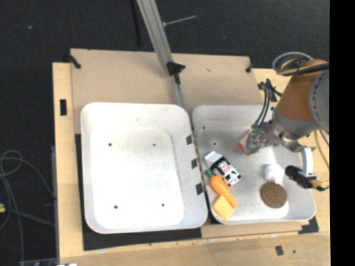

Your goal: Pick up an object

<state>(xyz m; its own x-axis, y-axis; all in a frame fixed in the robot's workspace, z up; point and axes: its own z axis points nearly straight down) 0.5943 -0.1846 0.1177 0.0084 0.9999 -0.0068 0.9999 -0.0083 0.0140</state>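
The right bin (222, 121) holds several objects. A small white and black box (222, 167) lies near its left wall, with an orange carrot-like piece (221, 188) and a yellow block (223, 208) just below it. A brown round disc (273, 195) sits at the front right, and a white rounded object (272, 172) lies just above it. My gripper (250, 144) hangs over the middle of the right bin, left of the orange-banded wrist. A small red-orange bit (242, 144) shows at its tip; I cannot tell whether it is an object or part of the gripper.
The left bin (133, 165) lies beside the right one. A grey metal rail (158, 32) slants from the top down to the gap between the bins. Cables and a black and yellow connector (302, 177) hang by the arm at the right bin's right edge.
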